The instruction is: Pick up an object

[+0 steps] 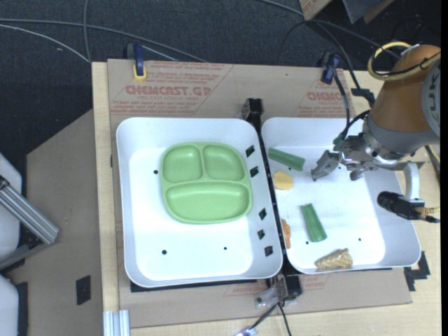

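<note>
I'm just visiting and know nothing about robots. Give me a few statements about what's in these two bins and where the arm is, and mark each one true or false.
1. The green divided plate lies in the left bin. True.
2. The plate has food in its compartments. False: all three compartments look bare.
3. The gripper hangs over the right bin. True.
4. The right bin holds two green sticks. True.
5. The gripper is lifting the yellow round piece. False: that piece lies on the bin floor, to the left of the gripper.
</note>
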Robot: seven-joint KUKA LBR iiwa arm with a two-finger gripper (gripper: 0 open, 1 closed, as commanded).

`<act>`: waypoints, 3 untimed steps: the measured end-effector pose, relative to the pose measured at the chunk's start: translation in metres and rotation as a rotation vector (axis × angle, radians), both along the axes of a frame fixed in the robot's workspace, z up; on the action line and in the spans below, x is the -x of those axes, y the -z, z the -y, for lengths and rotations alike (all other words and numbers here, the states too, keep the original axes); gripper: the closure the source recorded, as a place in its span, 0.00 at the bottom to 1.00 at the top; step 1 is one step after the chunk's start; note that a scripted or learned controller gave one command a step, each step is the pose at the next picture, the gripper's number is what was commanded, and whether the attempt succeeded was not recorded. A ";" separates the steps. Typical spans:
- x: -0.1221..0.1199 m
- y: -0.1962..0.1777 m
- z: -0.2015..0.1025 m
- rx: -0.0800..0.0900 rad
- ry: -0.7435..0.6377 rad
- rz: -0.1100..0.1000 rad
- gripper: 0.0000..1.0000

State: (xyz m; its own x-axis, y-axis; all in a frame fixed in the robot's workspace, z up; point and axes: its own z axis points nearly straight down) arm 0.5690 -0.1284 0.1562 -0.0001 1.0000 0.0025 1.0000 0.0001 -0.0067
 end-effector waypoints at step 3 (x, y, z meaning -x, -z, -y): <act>-0.014 -0.026 -0.008 0.004 -0.001 0.014 1.00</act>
